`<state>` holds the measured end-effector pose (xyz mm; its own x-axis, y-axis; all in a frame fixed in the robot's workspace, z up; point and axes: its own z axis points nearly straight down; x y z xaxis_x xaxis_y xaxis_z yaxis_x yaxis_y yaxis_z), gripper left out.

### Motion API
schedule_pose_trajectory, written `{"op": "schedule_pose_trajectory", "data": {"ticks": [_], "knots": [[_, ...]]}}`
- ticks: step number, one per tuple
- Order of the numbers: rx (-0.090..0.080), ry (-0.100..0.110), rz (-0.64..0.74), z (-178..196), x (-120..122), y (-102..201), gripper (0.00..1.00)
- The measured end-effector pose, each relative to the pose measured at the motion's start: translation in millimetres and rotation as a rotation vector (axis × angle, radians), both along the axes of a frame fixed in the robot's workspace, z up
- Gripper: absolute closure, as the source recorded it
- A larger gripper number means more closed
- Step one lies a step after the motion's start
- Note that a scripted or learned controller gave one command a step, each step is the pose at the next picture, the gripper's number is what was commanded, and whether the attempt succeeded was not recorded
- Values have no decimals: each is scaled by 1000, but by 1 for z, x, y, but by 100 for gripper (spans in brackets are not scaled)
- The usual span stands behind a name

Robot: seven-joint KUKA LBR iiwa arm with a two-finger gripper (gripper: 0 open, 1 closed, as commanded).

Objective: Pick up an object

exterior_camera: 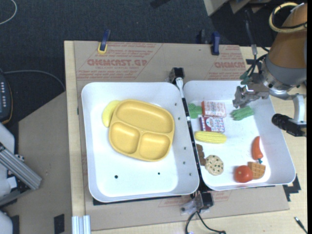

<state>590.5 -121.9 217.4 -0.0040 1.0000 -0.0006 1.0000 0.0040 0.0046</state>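
Tomato (243,173) and waffle (257,169) sit nearest us at the front of the right bin (287,165), with the cookie (214,165) to their left and the carrot (257,147) just behind. Further back we see the corn (210,137) lying crosswise, then two small cartons (213,116) stacked front to back. Behind those, near the far right of the bin, lies the green piece (242,113), its long axis running left to right with a slight tilt. Our gripper (243,95) hangs just beyond it, toward the far wall, so we judge this the likeliest target: it lies a little nearer us than the gripper and almost under it. We cannot tell how the gripper stands, and we see nothing held in it. The left bin (92,130) holds a yellow tray (141,129).
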Motion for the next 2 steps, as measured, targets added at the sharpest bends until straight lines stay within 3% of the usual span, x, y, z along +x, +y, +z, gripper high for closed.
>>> {"op": "schedule_pose_trajectory", "data": {"ticks": [2], "knots": [[0, -2, 0, 13, 80, 51, 100]]}}
